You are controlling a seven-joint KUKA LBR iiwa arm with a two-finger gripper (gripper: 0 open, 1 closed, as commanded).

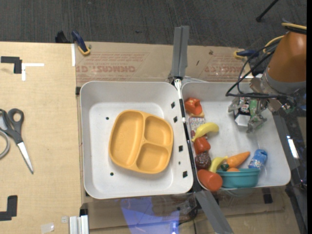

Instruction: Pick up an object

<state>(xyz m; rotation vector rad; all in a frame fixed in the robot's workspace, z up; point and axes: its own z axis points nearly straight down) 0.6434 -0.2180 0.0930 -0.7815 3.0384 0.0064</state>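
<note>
Two white bins sit side by side on the bench. Left bin (92, 130) holds a yellow divided plate (141, 141). Along the right bin's (273, 174) left and near edges lie a tomato (193, 106), banana (206, 130), carrot (238, 159), teal bowl (241, 178) and blue bottle (258, 159), all apart from the gripper (249, 112), which hangs at the far right corner. Jaw state: cannot tell; cables clutter it. Scissors (17, 135) lie at the bench's left edge.

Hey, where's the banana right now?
The banana lies in the right bin, near its left wall, just below the red tomato and above a second red piece.
</note>
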